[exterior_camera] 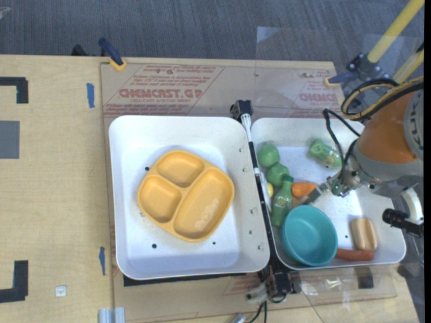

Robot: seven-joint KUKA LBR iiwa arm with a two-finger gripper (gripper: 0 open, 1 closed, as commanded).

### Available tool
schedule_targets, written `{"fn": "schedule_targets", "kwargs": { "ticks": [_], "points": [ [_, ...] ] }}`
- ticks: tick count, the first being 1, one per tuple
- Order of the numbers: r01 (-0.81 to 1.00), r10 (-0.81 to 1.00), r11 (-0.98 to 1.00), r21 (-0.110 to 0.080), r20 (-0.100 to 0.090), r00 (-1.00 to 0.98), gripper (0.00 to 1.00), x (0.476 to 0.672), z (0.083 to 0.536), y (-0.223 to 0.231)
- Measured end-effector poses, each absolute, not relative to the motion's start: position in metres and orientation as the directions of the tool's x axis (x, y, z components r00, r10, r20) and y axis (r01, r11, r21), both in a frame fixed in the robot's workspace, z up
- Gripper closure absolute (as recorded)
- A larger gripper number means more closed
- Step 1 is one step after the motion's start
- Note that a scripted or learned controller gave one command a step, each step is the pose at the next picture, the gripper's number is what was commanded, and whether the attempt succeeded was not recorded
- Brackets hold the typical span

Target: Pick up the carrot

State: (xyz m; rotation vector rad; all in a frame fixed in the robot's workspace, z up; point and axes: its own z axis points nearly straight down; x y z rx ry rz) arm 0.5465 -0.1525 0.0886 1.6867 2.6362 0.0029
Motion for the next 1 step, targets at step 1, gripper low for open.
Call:
{"fn": "schedule_targets", "kwargs": {
  "ticks": [1],
  "points": [
    [0.979, 0.980, 0.201, 0.011, -0.007, -0.201, 0.00, 0.5261, 0.0889, -0.1189]
  ]
}}
